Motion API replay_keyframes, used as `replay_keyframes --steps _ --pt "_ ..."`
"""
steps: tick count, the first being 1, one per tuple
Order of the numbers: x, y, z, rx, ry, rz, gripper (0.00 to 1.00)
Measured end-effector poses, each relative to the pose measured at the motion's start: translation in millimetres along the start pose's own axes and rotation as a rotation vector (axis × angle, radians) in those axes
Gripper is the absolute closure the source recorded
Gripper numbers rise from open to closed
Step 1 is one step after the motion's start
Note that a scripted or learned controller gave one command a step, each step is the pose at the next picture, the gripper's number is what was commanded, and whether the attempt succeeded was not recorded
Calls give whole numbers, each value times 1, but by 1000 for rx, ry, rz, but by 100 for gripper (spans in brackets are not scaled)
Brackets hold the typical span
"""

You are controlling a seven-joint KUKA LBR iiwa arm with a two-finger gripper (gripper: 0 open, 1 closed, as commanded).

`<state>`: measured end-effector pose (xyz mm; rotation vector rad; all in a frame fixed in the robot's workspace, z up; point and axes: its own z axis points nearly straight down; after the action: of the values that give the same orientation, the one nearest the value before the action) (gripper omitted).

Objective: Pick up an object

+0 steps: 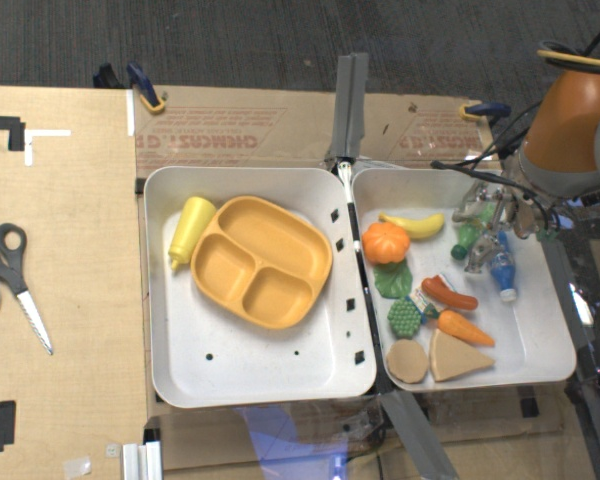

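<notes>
Metal-grey gripper (490,230) hangs low over the right bin's (540,368) far corner, its fingers lost in cable and bottle clutter, so whether they stand open or closed cannot be told. Right beneath and just beside it lie a green bottle (466,240) and a blue bottle (503,273), the likeliest targets; neither is seen gripped. Outward: banana (416,225), orange (385,243), sausage (448,293), carrot (465,328), all close-packed. Judgement: choose one bottle, centre on its body across the narrow axis, descend straight, and close only once clear of its neighbour, since a glancing touch may roll it away. Left bin (170,368) carries a yellow tray (260,260) and yellow bottle (188,230).
</notes>
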<state>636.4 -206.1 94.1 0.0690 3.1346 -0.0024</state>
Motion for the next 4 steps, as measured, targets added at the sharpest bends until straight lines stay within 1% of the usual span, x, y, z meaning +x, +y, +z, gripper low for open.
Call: replay_keyframes --steps 1,2,3,4 --pt "7 102 0 -1 1 -6 0" --pt "5 101 -11 2 -4 -7 100" --pt "50 39 1 -2 2 -443 100" --pt "50 39 1 -2 2 -443 0"
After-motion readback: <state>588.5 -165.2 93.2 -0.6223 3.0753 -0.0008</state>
